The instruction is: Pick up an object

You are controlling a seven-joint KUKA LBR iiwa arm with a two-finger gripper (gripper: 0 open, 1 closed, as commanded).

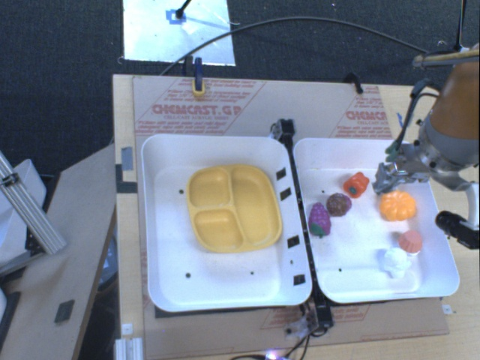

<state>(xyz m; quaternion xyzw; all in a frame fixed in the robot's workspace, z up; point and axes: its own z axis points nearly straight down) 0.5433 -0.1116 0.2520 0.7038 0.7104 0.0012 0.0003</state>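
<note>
Your arm [456, 118] reaches in from the right, its orange band high over the far right corner of the right bin [352, 291], the wrist angled down and to the left. You've got the gripper [390, 177] low over the bin's upper right part, and whether it's clenched or released, you cannot tell from this angle.

Across the tabletop [247, 100], the left bin [169, 276] carries a yellow divided plate [233, 207] lying flat near its middle, three compartments up.

Now the right bin, where your pickings sit. The orange pumpkin toy [397, 206] lies just below and slightly right of the gripper, very near it, though contact isn't clear. The purple grape bunch [320, 220] rests by the bin's left wall, well apart from the gripper. The small orange-red pepper-like toy [356, 184] sits just left of the gripper, close beside it. The dark reddish round toy [339, 204] is between grapes and pepper. Lower right, a pink piece [410, 241] sits above a white piece [395, 262], the two nearly touching.
</note>
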